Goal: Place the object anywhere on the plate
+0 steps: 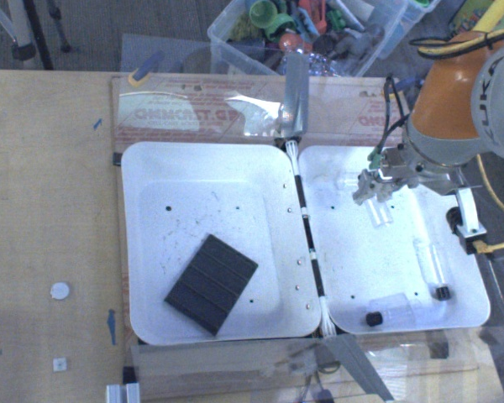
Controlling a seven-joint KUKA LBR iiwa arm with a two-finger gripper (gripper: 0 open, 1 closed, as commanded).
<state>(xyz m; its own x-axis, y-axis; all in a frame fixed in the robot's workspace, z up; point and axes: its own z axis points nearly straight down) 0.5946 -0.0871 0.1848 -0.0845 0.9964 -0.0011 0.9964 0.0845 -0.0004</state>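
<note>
Behind the two bins, a clear sheet [235, 112] lies flat on the bench with reddish printing on it, mirrored or upside down and too faint to read. On the arm [470, 99] at the right, grey lettering starting "UK" shows beside the orange band. The left bin [151, 183] holds a dark grey ribbed rectangular plate [212, 283], lying askew near its front edge. The right bin [336, 259] holds transparent objects: a clear tube [430, 263] with a black cap toward the right wall, and another clear piece [391, 309] with a black end near the front. The gripper [380, 212] hangs over the right bin's rear half; its fingers look close together, with nothing visibly between them. The bench [42, 191] is pale wood. Beyond it, a clear plastic tub [319, 15] of colourful toys sits on grey carpet.
</note>
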